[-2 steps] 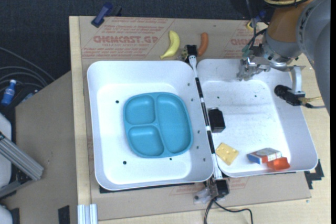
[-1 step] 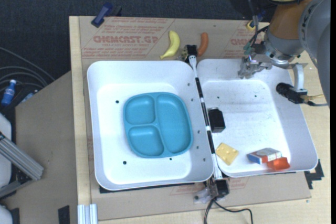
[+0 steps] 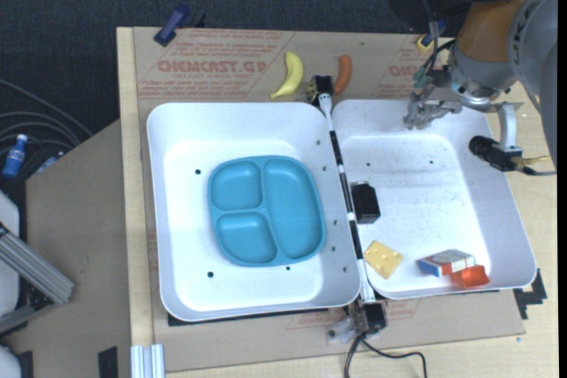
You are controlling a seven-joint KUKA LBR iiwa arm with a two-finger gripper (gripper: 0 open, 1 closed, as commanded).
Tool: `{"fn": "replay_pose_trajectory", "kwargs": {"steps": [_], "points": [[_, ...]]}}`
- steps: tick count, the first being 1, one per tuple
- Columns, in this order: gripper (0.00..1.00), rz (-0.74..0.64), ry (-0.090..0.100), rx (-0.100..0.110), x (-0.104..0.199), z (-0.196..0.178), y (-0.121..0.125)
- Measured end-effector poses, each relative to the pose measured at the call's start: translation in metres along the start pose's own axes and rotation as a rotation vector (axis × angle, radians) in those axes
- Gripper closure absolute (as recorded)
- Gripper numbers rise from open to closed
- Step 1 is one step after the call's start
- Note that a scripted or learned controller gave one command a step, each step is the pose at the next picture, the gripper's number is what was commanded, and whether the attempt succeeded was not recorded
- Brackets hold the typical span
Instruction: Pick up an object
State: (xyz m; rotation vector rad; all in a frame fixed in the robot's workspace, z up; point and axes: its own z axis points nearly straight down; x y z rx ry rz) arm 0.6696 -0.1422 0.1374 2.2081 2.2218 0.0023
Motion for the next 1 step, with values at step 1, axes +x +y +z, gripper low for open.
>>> {"fn": "replay_pose_trajectory", "kwargs": {"steps": [1], "points": [[1.00,-0.001,-0.001,-0.002,0.0002,-0.0104,0.0007]]}}
